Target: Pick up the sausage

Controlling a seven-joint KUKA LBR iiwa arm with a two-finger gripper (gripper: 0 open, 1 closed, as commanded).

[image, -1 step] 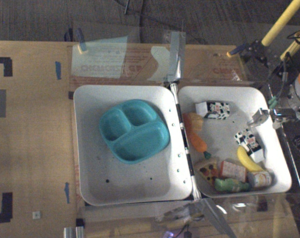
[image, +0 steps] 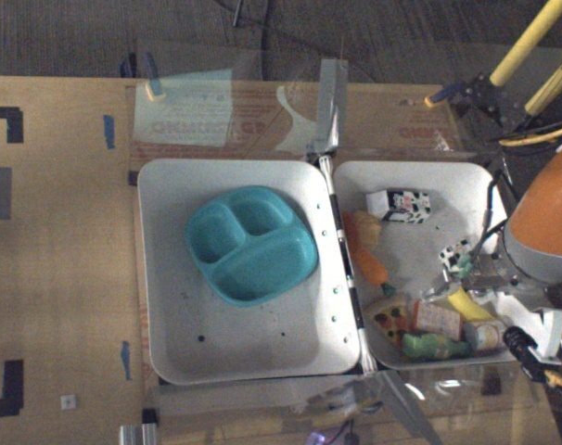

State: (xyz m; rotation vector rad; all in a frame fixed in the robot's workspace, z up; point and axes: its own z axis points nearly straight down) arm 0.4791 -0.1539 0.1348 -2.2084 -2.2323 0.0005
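Lying against the right bin's [image: 420,170] left wall, the sausage [image: 362,227] is left untouched; the gripper [image: 454,281] hangs nearby, its state not discernible.

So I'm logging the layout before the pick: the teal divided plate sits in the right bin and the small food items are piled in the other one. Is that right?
Not quite. The camera view shows the teal divided plate in the left bin, not the right. The small food items, such as the carrot and the milk carton, do lie in the other one, the right bin.
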